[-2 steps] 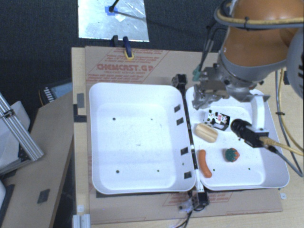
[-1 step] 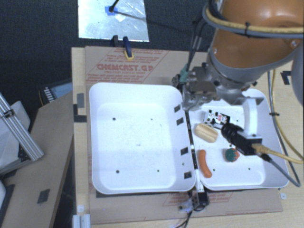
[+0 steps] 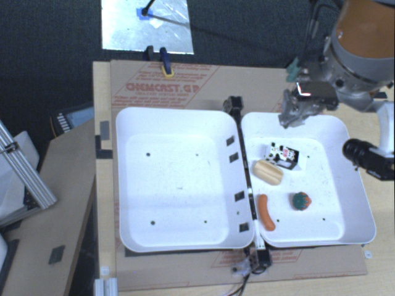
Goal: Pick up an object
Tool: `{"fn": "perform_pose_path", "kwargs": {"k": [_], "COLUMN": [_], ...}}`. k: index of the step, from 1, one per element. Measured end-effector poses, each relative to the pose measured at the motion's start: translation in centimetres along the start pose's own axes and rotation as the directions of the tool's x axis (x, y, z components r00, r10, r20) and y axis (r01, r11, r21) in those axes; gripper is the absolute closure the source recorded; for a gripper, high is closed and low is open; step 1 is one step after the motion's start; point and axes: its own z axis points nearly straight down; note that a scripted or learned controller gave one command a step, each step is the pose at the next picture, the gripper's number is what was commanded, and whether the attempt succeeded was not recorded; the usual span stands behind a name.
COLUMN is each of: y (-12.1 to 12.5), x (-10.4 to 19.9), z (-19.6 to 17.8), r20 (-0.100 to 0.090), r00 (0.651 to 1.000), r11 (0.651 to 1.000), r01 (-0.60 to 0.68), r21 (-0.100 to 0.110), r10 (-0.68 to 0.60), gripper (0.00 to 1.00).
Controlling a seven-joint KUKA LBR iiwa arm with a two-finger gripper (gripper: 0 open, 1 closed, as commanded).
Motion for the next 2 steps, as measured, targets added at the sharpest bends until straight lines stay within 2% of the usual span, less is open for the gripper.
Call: {"fn": "perform_pose_path", "kwargs": {"k": [1,2], "y": [0.1,1.3], "x": [4.8,3.9], "z": [-5.5,8.2], "r20": [-0.003,0.004], "r00": [1.000,1.000], "r11": [1.000,1.000], "r01": [0.012,0.003], "r21": [0.001,0.020], "r10": [-0.012,-0.003], "gripper": [1.00,1.00]}}
